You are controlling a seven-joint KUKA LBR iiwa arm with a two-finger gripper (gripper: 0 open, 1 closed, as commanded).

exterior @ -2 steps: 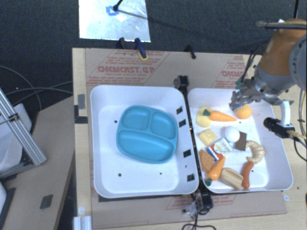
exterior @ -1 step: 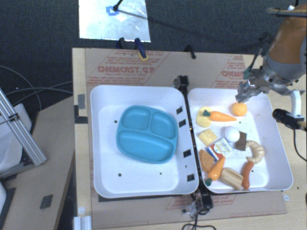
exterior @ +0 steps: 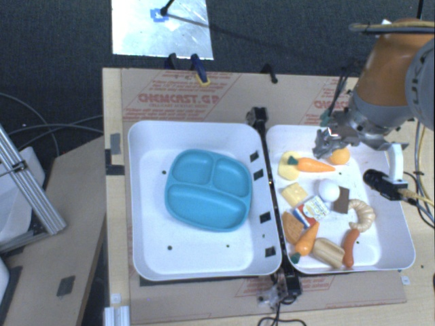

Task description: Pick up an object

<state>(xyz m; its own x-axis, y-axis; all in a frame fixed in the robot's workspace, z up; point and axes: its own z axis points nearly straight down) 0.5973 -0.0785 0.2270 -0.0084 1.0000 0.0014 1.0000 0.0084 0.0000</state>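
Note:
The right bin (exterior: 401, 240) holds a heap of toy food. A long carrot (exterior: 314, 165) lies near its far end beside a yellow piece (exterior: 288, 170), with a small orange ball (exterior: 340, 157) just right of them. Nearer the front are a white egg (exterior: 329, 191), a cheese wedge (exterior: 293, 194), a brown block (exterior: 341, 200), a curled shrimp (exterior: 362, 213), a red sausage (exterior: 349, 246), a bread piece (exterior: 327, 251) and a second carrot (exterior: 307, 238). My gripper (exterior: 327, 141) hangs over the bin's far end, just above the long carrot and the orange ball, with nothing seen held.
The left bin (exterior: 153, 250) bears a blue divided plate (exterior: 207, 189) in its middle. A dark clamped rim (exterior: 268, 182) separates the two bins. The arm comes in from the upper right. Cardboard lies under both bins.

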